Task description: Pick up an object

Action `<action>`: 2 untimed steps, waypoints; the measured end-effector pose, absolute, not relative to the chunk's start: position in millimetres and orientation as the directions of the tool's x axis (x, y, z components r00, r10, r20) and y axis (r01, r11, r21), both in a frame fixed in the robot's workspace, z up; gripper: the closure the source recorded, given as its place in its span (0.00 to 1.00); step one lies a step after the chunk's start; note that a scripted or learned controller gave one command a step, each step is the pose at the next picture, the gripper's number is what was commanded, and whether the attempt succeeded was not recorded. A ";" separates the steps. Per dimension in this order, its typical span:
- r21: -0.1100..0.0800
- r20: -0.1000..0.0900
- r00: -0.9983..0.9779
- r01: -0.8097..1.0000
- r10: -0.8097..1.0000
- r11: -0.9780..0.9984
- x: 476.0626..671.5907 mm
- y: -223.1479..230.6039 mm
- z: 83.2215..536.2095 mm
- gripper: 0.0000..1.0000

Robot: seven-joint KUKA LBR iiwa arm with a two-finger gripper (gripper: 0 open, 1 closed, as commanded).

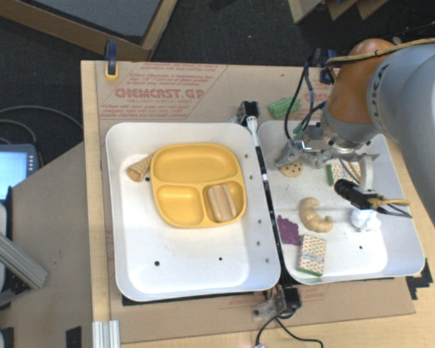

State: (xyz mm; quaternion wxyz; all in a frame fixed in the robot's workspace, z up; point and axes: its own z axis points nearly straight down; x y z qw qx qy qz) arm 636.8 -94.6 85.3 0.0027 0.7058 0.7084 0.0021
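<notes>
The arm (391, 85) reaches in from 3 o'clock and hangs over the 12 o'clock end of the right bin (377, 259). The wrist hardware hides the jaws, so we cannot tell whether they are released or clenched, and we see nothing held between them.

No single object is named, so we treat every loose item in the right bin as a candidate:
- The cookie (291, 169) lies flat at 10 o'clock, just beside the tool and apart from its neighbours. We judge it the nearest target.
- The croissant (315, 214) lies near the centre, toward 8 o'clock.
- The purple scrap (287, 230) lies at 8 o'clock, close against the bin wall, which probably leaves little room for a grasp.
- The packet (312, 254) lies at 7 o'clock.
- The white wad (364, 220) lies at 4 o'clock.

The left bin (188, 259) holds a yellow plate (196, 167) with a bread roll (220, 201) in its 5 o'clock compartment. A cone (138, 169) touches the plate at 9 o'clock. These items sit well away from the tool.

We judge that the pick is not yet done.
</notes>
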 end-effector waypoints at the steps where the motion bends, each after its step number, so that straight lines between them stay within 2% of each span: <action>1: -0.007 0.001 0.006 1.000 1.000 -0.006 565.8 -139.4 84.4 0.00; 2: 0.005 0.000 -0.005 1.000 1.000 0.005 616.9 -92.8 84.9 0.00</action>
